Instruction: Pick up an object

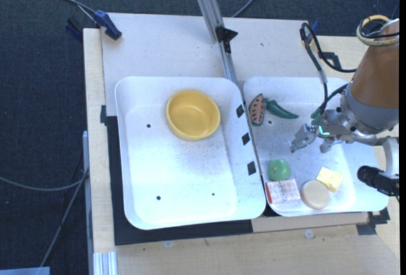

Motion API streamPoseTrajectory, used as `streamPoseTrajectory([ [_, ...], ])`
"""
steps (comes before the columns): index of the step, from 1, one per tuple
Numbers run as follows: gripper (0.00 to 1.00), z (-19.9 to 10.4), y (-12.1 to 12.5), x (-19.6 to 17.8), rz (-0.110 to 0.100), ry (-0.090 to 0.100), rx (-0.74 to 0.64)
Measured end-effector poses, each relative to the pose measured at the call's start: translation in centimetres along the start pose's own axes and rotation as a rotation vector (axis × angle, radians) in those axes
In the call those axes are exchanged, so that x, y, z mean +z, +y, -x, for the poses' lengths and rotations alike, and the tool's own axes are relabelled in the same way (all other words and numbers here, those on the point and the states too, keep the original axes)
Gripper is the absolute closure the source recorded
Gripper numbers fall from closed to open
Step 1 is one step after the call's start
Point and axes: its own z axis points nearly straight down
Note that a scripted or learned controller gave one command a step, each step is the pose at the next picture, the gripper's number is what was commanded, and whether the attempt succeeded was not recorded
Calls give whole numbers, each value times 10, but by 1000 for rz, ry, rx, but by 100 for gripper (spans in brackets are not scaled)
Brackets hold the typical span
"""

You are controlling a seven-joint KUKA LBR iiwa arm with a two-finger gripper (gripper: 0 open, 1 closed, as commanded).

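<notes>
End effector (312,139): hovering up-right of the green ball (278,170), fingers spread, grasping nothing.
Green ball: lying in the right bin (288,91).

Glossy yellow plastic bowl (193,115); smooth matt white bins (136,201); pale wooden bench (92,140)

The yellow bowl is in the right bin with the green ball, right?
Not quite. The yellow bowl sits in the left bin, by itself. The green ball is in the right bin, as the camera view shows.
</notes>
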Motion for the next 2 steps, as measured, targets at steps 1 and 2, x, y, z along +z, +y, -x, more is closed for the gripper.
streamPoseTrajectory([
  [1,0,0,1,-2,6,0,0],
  [2,0,0,2,39,0,1,1],
])
